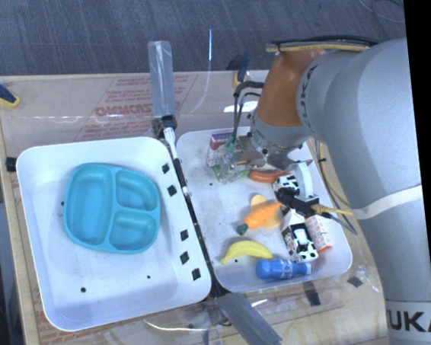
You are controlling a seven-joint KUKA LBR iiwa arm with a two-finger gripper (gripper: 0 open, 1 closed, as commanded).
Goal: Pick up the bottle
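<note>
Bench: pale wooden board [78,106] on dark grey carpet, red print along its far side, blue clamps at the left corners

White shallow bins, count 2, side by side, a black-marked divider between them
- Left bin [53,300]: 1 light blue plastic plate with three compartments [112,207], lying flat near the centre
- Right bin [205,150]: small objects, as below

Right bin contents:
- 1 blue plastic bottle [281,268], lying on its side along the near wall, just right of the banana
- 1 yellow toy banana [244,250], near edge, centre
- 1 orange toy carrot [264,216], mid-bin
- 1 black-and-white cow-patterned item [300,243] and 1 red-and-white tube [319,235], at the right wall, touching
- 1 red-orange sausage-shaped toy [262,175], just below the wrist

Arm: 1, grey with orange band, reaching in from the right over the far part of the right bin. Gripper [227,163] sits low among clear clutter near the far wall, well apart from the bottle; whether the pincer is open or closed cannot be told
</note>
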